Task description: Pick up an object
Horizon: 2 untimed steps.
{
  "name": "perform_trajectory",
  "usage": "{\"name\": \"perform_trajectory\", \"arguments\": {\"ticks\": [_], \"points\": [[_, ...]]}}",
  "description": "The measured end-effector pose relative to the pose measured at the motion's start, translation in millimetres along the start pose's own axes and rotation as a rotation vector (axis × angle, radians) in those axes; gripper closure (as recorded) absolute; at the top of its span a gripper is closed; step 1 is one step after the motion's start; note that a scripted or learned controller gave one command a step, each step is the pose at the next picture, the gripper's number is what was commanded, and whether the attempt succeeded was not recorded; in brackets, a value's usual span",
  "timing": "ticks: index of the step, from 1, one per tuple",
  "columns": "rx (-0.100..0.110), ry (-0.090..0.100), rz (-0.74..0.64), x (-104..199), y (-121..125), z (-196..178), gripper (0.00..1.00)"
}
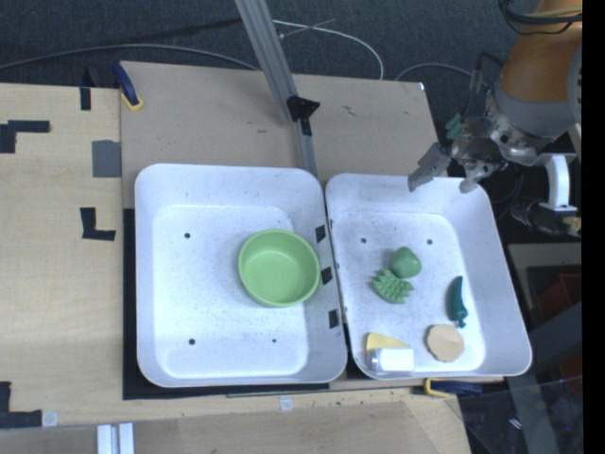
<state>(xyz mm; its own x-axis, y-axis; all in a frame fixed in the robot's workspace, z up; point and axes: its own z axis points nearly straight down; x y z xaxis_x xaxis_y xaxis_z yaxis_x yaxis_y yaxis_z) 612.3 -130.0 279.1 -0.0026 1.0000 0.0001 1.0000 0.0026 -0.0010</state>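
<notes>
My gripper hangs open above the far edge of the right bin, its two grey fingers spread apart with nothing between them. Below it in that bin lie a round green object, a spiky green toy, a dark teal elongated object, a tan round disc and a yellow and white block. All of these sit well toward the near half of the bin, apart from the gripper.
The left bin holds a light green bowl. A grey pole slants down to the gap between the bins at the back. Cables trail over the dark floor behind the bench.
</notes>
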Motion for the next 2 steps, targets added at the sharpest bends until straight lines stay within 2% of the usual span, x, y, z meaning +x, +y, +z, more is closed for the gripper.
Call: {"name": "perform_trajectory", "arguments": {"ticks": [1, 2], "points": [[0.0, 0.0, 0.0, 0.0, 0.0, 0.0, 0.0], [0.007, 0.0, 0.001, 2.8, -8.2, 61.5, 0.0]]}}
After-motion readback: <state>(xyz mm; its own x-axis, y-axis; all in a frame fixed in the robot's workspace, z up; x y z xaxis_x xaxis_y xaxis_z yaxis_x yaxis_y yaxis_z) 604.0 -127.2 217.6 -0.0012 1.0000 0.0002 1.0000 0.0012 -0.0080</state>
